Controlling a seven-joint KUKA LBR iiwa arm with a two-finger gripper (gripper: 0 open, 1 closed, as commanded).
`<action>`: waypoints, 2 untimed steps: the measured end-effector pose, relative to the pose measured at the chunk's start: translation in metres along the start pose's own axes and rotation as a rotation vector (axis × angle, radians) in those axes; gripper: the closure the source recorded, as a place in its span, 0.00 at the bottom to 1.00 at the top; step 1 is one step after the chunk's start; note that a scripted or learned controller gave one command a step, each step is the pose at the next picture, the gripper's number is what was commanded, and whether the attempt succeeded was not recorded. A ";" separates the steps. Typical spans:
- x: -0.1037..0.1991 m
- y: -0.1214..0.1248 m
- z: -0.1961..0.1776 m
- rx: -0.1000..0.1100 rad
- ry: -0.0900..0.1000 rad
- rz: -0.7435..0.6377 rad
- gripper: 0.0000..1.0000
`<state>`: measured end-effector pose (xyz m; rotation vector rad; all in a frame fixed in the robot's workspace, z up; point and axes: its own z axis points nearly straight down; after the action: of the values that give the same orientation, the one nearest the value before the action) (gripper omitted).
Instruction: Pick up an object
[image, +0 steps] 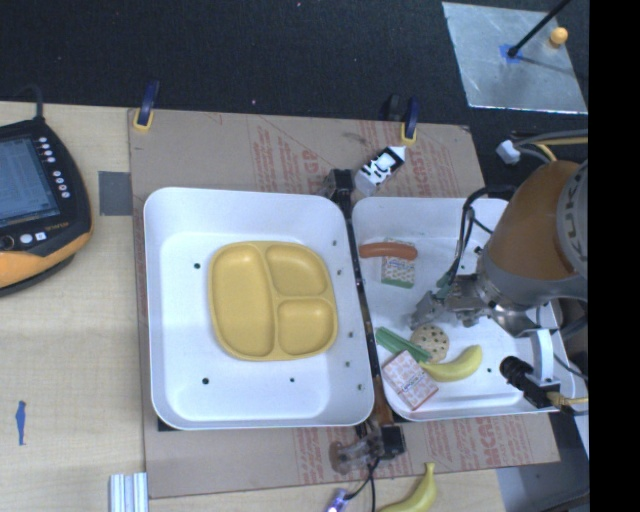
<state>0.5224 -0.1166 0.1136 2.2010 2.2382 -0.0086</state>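
where arm enters from right: gripper (432, 308) low in right bin (440, 218), just above cookie (431, 340), beside banana (452, 364); claw state undeterminable.

One camera sits fixed above the bench (70, 340) and looks down at a slant, far enough back to take in both white bins whole. The left bin (180, 390) lies near the middle of the picture, the right bin (440, 225) toward the right side. The arm (535, 240) comes in from the right, and dark floor (250, 50) runs along the top.
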 end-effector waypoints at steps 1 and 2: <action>0.014 -0.018 0.022 0.001 0.005 0.012 0.00; 0.012 -0.016 0.009 -0.004 0.003 0.008 1.00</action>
<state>0.5065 -0.1045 0.1050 2.2092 2.2294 -0.0015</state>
